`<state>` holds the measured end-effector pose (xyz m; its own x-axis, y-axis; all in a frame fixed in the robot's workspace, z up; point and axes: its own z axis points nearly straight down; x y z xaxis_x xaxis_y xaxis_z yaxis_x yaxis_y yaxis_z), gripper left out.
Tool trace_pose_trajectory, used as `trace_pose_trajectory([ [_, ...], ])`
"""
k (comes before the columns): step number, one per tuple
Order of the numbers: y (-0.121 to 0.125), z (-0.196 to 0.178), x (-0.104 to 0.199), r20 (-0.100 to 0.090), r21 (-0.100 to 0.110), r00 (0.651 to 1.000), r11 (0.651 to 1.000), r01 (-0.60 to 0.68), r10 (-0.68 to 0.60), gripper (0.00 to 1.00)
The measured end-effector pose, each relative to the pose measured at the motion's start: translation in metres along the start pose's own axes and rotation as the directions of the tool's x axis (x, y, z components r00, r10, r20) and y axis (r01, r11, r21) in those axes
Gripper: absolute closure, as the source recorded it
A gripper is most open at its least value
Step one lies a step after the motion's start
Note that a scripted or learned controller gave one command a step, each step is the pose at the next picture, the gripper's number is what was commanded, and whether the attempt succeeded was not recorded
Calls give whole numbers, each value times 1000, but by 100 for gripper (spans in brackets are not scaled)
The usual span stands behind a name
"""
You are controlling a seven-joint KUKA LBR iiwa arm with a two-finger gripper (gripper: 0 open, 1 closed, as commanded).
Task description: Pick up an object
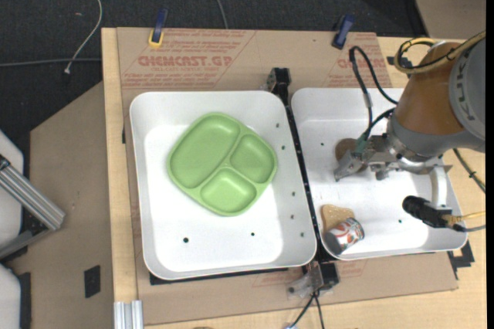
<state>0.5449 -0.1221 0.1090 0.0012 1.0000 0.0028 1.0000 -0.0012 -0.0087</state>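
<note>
My gripper [345, 160] hangs low over the middle of the right bin [324, 119], reaching in from the right and pointing left. A small red and silver can [346, 234] lies in that bin's front left corner, with a tan piece [336, 213] touching its far side. The can and the tan piece lie apart from the gripper, nearer the front edge. A green divided plate [222, 163] rests in the middle of the left bin [154, 227]. I see nothing held at the gripper's tip.
The bins' shared rims [297, 165] run between them, just left of the gripper. The bins sit on a cardboard sheet [193, 57] held by blue clamps [159, 25] at the back.
</note>
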Motion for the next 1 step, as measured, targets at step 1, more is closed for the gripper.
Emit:
trace_pose_trajectory([
  [1, 0, 26, 1, 0, -4, 1000, 1000, 1, -1, 0],
])
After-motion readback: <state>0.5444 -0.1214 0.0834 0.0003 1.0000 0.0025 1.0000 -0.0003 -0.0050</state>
